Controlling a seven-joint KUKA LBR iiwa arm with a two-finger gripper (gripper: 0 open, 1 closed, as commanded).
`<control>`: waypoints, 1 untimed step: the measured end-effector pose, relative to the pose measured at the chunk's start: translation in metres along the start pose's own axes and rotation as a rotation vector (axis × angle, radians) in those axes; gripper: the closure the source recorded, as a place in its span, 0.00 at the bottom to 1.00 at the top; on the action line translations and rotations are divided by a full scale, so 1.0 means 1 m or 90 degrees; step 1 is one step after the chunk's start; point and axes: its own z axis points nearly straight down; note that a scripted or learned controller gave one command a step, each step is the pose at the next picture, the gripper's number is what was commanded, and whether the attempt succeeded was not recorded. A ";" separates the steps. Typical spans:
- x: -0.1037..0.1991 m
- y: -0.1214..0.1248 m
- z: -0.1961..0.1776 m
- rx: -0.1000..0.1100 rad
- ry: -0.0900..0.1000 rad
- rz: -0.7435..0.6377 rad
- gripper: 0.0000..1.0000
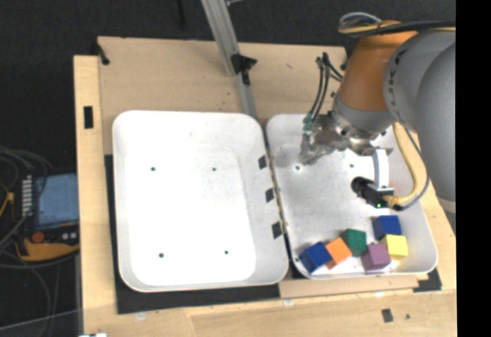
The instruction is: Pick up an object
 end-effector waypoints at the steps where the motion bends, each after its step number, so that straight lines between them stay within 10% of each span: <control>1: -0.003 0.002 -0.065 -0.003 -0.001 -0.005 1.00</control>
